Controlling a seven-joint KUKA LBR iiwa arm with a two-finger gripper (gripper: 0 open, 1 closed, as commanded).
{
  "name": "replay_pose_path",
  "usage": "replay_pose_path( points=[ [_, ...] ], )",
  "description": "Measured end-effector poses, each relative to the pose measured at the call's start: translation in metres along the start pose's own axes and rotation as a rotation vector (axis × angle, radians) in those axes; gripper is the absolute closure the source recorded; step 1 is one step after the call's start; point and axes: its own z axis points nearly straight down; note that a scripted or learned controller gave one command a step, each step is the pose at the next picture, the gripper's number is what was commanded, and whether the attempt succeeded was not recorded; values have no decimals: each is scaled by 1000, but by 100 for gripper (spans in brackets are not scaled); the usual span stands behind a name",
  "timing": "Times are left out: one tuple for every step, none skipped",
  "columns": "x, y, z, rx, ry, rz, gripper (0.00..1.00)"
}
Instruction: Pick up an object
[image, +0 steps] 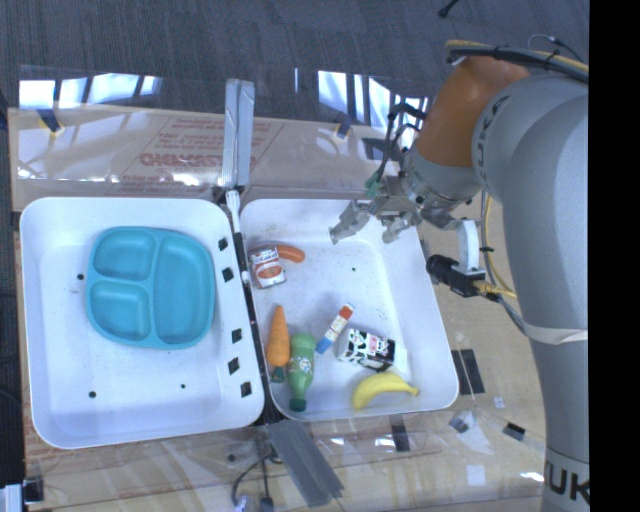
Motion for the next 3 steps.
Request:
replay_pose_path(
  points=[
    [20, -2, -53, -3, -1, 90, 0],
    [24, -62, 101, 1, 0, 80, 0],
    [24, -63, 93, 7, 0, 76, 100]
  ],
)
